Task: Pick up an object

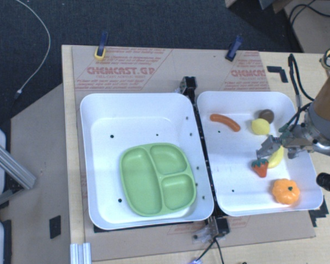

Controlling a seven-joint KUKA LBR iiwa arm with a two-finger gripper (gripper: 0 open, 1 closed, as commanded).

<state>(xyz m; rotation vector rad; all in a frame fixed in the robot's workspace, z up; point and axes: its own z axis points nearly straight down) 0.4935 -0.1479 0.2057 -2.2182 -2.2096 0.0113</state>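
The right bin (231,175) holds several toy foods. An orange-red sausage (225,122) lies at its back left, and a yellow lemon (260,126) with a brown piece (267,115) sits behind the middle. A small carrot (260,168) with a teal top lies near the middle. An orange pumpkin (286,192) rests at the front right. My gripper (279,149) reaches in from the right, low over a yellow banana-like piece (276,158). It is open, with one grey finger on each side of that piece. The carrot lies just left of it.
The left bin (99,114) holds a green divided plate (157,177) toward its front. A black clamp (188,84) sits between the bins at the back. The arm's grey body (324,114) and cables hang over the right bin's right edge.
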